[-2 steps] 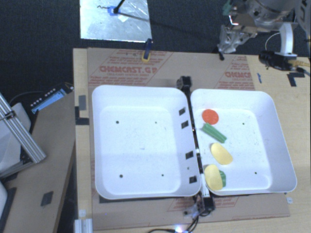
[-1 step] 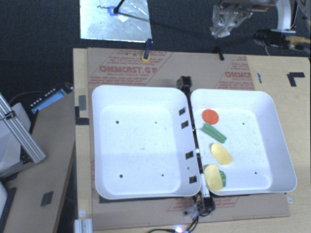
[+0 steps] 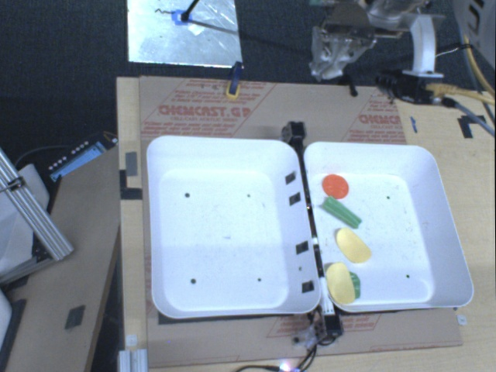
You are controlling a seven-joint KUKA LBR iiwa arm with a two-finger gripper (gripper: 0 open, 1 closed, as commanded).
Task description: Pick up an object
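Observation:
In the right bin (image 3: 434, 208), along its left side, lie several small items: a red-orange disc (image 3: 335, 185), a green stick-shaped piece (image 3: 342, 212), a pale yellow oval (image 3: 353, 246), and a yellow rounded piece (image 3: 339, 281) overlapping a small green item (image 3: 355, 284) at the front left corner. My gripper (image 3: 332, 56) hangs high at the top of the view, behind the bins' far edge, well away from the objects. Nothing shows between its fingers.
The left bin (image 3: 167, 285) sits beside the right one, joined by a black clipped divider (image 3: 306, 215). Both rest on a cardboard sheet (image 3: 201, 107). A shiny metal plate (image 3: 182, 22) lies at the back left, cables (image 3: 457, 91) at the back right.

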